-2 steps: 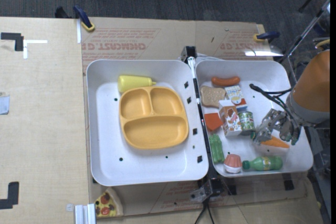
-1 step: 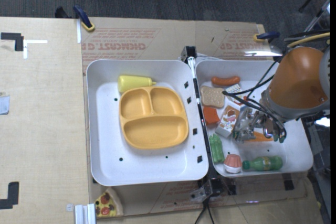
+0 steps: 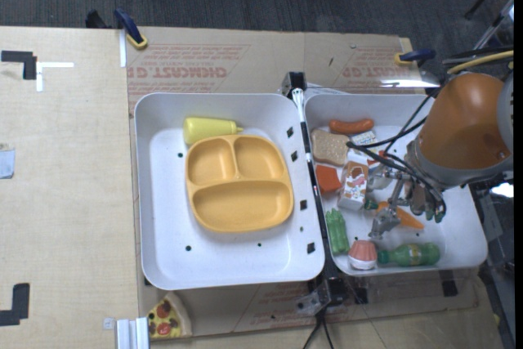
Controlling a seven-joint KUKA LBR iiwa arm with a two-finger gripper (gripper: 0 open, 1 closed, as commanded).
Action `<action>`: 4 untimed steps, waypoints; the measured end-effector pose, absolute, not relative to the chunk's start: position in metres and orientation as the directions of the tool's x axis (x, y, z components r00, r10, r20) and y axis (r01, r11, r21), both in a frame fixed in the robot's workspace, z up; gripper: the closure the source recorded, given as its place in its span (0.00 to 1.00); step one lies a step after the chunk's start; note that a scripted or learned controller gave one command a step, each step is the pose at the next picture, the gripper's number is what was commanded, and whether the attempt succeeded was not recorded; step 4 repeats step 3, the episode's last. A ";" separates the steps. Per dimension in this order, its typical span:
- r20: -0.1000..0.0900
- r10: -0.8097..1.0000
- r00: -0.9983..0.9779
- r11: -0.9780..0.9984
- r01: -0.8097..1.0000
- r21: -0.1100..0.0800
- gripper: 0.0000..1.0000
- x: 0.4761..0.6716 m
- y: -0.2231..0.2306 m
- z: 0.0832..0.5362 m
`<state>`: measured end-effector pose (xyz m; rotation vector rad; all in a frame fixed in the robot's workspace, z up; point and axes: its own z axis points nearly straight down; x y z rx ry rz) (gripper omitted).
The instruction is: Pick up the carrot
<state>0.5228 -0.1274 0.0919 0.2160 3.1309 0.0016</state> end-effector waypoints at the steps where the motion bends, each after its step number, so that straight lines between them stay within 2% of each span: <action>1: -0.002 0.574 -0.819 0.819 0.574 0.001 0.00 0.498 -0.127 0.092; 2: -0.008 0.575 -0.818 0.818 0.575 0.005 1.00 0.501 -0.127 0.102; 3: -0.005 0.749 -0.662 0.662 0.749 0.003 1.00 0.501 -0.087 0.192; 4: -0.005 0.749 -0.662 0.662 0.749 0.003 1.00 0.501 -0.087 0.192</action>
